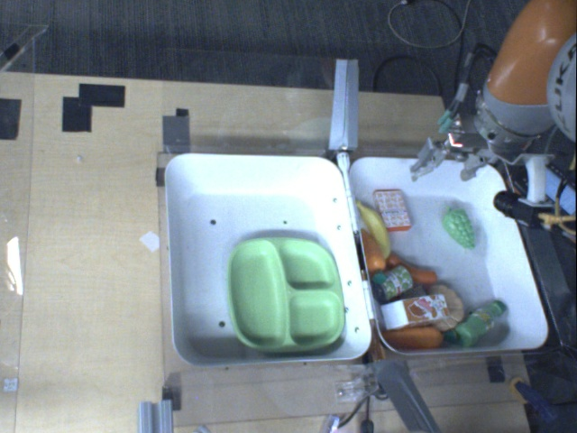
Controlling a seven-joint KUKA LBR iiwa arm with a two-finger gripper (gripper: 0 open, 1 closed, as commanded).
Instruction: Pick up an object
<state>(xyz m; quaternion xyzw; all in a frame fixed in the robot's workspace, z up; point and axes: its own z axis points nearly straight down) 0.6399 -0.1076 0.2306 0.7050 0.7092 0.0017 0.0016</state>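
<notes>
My gripper (449,164) hangs over the far edge of the right bin (518,269), open, with nothing between its fingers. In that bin lie a small red-and-white box (392,210), a bumpy green piece (460,227), a yellow banana (375,229) along the left wall, a dark green can (394,283), a white-and-red packet (422,311), an orange carrot-like piece (415,337) and a green bottle (475,325). The red-and-white box and the bumpy green piece are nearest the gripper, both a little in front of it.
The left bin (194,242) holds a green divided plate (287,291). A metal post (343,106) stands at the back where the two bins meet. Black cables (424,25) run behind the right bin. The arm's orange band (532,43) is at the top right.
</notes>
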